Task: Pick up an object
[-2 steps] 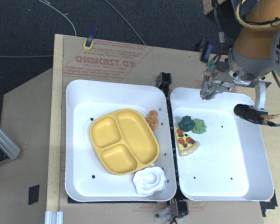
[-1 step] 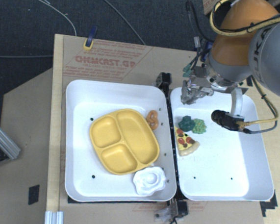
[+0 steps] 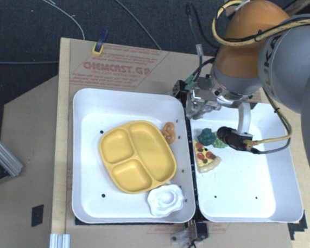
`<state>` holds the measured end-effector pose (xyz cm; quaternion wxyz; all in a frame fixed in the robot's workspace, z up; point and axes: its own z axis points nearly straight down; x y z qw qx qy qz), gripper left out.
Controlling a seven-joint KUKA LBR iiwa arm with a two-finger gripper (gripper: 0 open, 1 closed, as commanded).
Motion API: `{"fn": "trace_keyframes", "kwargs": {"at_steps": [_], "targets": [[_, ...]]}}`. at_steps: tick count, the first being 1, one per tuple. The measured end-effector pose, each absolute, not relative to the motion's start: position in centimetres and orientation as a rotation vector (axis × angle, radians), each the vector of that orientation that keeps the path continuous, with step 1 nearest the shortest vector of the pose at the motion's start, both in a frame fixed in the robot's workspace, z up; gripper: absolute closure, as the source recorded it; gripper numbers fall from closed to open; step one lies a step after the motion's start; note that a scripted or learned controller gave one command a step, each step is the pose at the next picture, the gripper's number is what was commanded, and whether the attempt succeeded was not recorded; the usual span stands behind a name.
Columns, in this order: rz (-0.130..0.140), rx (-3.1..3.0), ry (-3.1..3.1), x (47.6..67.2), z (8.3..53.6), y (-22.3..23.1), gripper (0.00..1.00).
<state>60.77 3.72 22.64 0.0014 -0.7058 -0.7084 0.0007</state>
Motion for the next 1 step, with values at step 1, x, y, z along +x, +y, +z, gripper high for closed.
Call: {"fn": "trace_keyframes", "kwargs": {"at_steps": [1], "targets": [[0.001, -2.214, -2.225, 58.94, 23.51, 8.48, 1.0]]}}
